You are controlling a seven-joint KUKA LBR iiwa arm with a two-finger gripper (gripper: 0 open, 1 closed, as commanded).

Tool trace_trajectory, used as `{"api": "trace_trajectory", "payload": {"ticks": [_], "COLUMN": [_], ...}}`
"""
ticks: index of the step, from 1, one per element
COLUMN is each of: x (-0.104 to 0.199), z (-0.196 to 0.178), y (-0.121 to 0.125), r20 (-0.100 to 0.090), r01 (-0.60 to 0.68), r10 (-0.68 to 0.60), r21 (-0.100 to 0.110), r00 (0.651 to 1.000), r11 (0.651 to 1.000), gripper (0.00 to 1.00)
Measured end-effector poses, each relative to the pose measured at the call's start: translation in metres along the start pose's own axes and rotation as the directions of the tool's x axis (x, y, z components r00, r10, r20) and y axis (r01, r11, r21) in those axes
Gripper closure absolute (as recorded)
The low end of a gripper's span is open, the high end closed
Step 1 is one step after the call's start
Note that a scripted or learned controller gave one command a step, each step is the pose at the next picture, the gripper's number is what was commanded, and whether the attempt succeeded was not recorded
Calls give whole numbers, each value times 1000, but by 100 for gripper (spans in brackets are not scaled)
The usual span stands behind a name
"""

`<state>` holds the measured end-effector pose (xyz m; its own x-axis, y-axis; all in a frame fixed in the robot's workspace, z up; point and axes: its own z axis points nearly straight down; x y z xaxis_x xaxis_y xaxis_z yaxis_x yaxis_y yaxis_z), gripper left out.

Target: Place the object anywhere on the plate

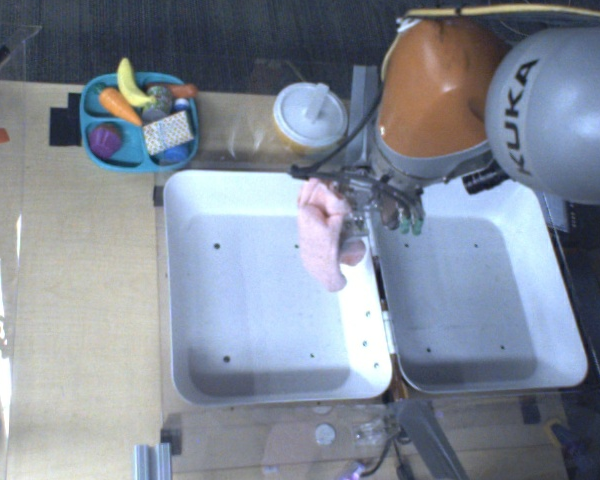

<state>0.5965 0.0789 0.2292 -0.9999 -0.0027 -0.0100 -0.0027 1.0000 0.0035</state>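
Pink cloth: soft, limp fabric, hanging in folds over the right rim of the left bin, just under the arm's wrist.
Hand: partly masked by the wrist; the cloth's upper edge appears pinched in it, so we judge it closed on the cloth.
Handling: we rate it light, floppy, unbreakable; it will drape and swing, and may snag on a rim.
Hold point: we would keep the bunched upper edge.
Plate: blue divided dish with toy food on the surface, well apart at upper left.
Right bin: beside the left.
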Motion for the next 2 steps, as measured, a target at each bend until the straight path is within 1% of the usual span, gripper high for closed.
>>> {"api": "trace_trajectory", "payload": {"ticks": [1, 2], "x": [21, 47], "z": [6, -5], "y": [38, 85], "r20": [-2, -2], "r01": [0, 0], "r10": [0, 0], "r21": [0, -1], "r00": [1000, 1000], "r11": [1000, 1000], "gripper": [100, 100]}}
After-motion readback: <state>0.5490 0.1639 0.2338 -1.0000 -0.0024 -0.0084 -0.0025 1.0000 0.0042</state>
